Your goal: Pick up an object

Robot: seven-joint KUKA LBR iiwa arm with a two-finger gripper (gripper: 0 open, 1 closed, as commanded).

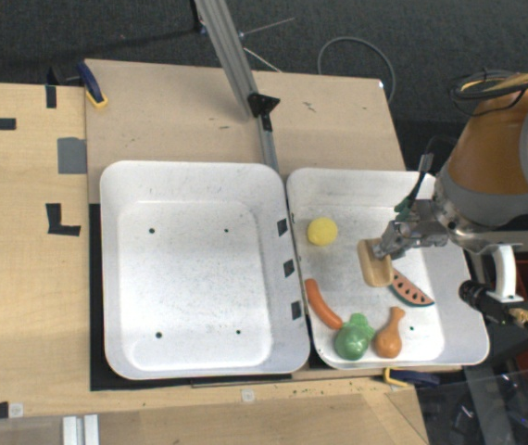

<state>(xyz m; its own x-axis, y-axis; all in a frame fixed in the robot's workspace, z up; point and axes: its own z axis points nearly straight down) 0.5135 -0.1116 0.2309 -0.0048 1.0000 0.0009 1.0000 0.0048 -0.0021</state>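
Hand (396,246) over tan block (373,265), grip state unclear; right bin (357,188) crowded.

Even, bright overhead light, soft shadows, slightly grainy, mildly blurred picture.

yellow ball (321,231): round, upper left of right bin
bread slice (373,265): tan, tilted, mid-bin
watermelon slice (411,291): red, green rind, just right of bread
carrot (322,305): orange, slanted, lower left
broccoli (353,336): green, touching carrot's end
drumstick (389,334): orange-brown, beside broccoli

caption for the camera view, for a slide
Gripper poised over tan block in the right bin, among toy foods.
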